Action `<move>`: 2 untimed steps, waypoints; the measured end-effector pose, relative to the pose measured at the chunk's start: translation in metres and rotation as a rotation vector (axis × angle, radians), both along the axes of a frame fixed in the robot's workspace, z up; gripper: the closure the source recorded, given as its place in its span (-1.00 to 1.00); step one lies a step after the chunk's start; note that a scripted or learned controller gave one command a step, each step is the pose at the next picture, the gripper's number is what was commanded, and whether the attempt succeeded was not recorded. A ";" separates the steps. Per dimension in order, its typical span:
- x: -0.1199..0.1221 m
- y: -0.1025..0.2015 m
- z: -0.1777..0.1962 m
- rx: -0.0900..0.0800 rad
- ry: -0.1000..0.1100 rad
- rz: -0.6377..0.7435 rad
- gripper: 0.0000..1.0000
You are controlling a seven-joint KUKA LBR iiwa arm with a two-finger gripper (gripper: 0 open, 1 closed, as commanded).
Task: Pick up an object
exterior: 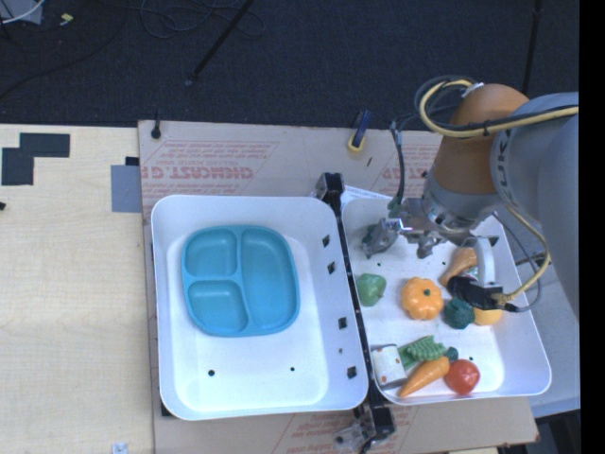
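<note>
reaching in from the right of the camera view, the grey arm (pixel 539 149) with its orange band (pixel 473 149) hangs over the upper part of the right bin (pixel 529 367), and the gripper (pixel 383 239) sits low near that bin's upper left corner, close to the divider between the two bins. its dark fingers blur against the white floor, so i cannot tell whether they are spread or closed, and i cannot make out any object between them. just below the gripper lies a green vegetable (pixel 370 288), apart from it. to the right of that sits an orange pumpkin-like toy (pixel 422 298), and further right a dark teal piece (pixel 458 312) lies beside a yellow piece (pixel 489 316), with an orange-yellow piece (pixel 460 263) just above them under the wrist. near the bin's lower edge a carrot (pixel 424 375) lies tilted, touching a red tomato (pixel 462 376) on its right, with a green ridged item (pixel 422 350) just above it and a small white card (pixel 386 360) to its left. the left bin (pixel 180 367) holds a blue divided plate (pixel 240 281) with three compartments, lying flat in its upper half.
</note>
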State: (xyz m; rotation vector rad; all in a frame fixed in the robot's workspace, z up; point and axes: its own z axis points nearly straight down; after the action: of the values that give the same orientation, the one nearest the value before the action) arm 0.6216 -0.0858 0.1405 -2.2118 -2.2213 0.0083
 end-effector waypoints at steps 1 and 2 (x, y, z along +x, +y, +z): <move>-0.002 0.002 -0.054 0.000 0.000 -0.003 -1.00; 0.000 0.001 -0.041 0.000 -0.003 -0.006 1.00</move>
State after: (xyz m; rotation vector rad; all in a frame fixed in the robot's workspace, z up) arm 0.6211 -0.0850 0.1000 -2.2194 -2.2164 0.0053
